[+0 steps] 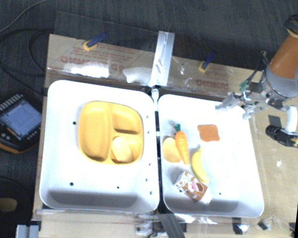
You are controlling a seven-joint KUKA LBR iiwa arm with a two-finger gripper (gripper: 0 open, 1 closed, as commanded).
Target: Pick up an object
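the grey two-finger gripper [241, 104] is hovering over the far right corner of the right white bin [250, 171], whether apart or together unclear, carrying nothing, so picking is not yet begun, the orange plastic carrot [182, 145] lying left of centre.

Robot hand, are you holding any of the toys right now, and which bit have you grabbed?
Nothing is held. The hand hangs over the back right corner of the right bin, apart from the carrot, banana and orange square.
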